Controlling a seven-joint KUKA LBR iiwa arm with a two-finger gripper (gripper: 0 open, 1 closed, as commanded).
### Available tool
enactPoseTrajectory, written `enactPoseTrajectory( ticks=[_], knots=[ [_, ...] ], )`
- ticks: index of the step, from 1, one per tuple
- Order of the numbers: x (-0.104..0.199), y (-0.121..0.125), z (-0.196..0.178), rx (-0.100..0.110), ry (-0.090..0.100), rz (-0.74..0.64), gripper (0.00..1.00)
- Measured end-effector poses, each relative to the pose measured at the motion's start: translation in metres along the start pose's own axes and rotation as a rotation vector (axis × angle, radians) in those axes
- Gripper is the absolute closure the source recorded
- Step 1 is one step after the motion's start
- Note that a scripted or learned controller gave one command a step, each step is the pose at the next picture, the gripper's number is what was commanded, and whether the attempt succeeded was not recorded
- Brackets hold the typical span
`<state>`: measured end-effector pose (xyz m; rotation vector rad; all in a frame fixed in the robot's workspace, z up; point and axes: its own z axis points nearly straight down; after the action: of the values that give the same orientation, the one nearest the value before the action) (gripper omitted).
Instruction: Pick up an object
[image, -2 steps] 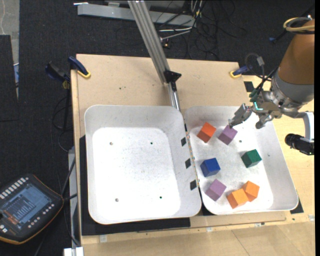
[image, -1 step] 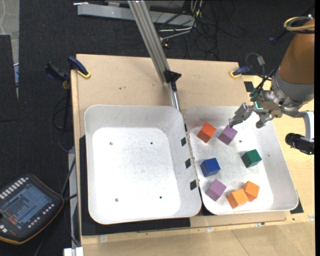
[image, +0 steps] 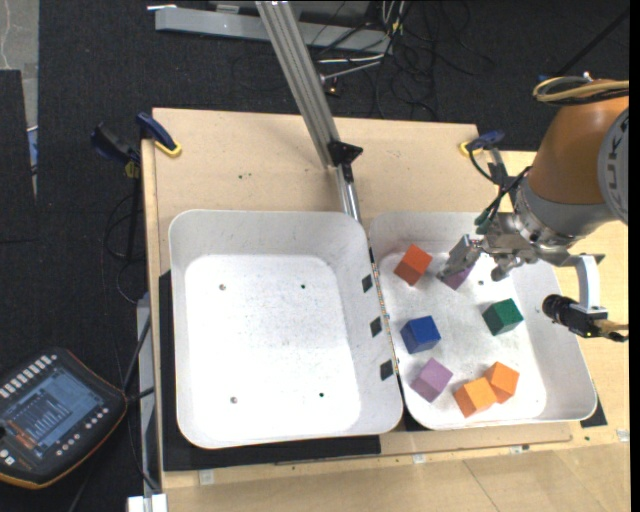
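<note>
The right bin (image: 560, 395) holds several coloured blocks. An orange block (image: 412, 264) lies at its upper left, and a blue block (image: 420, 333) sits below that. A green block (image: 502, 316) rests mid-right. Near the front lie a purple block (image: 433, 379) and two orange blocks (image: 474, 396) (image: 503, 380). My gripper (image: 480, 260) hangs low over the bin's upper middle, open, with bare bin floor showing between its fingers. A small purple block (image: 455, 275) lies against the outer side of the left finger (image: 463, 254), partly hidden by it.
The left bin (image: 190, 300) stands beside the right one, their rims meeting in the middle. A slanted metal pole (image: 310, 90) comes down to the bins' shared back edge. A teach pendant (image: 50, 410) lies off the bench at the lower left.
</note>
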<state>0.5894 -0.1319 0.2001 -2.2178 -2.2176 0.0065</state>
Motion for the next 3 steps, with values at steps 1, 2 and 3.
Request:
enactPoseTrajectory(
  ticks=[1,2,3],
  knots=[
    [0.004,0.002,0.064,0.000,0.000,0.000,0.00],
    [0.005,0.002,0.107,-0.004,-0.001,0.000,0.00],
    [0.004,0.003,0.094,-0.009,-0.001,0.001,1.00]
  ],
)
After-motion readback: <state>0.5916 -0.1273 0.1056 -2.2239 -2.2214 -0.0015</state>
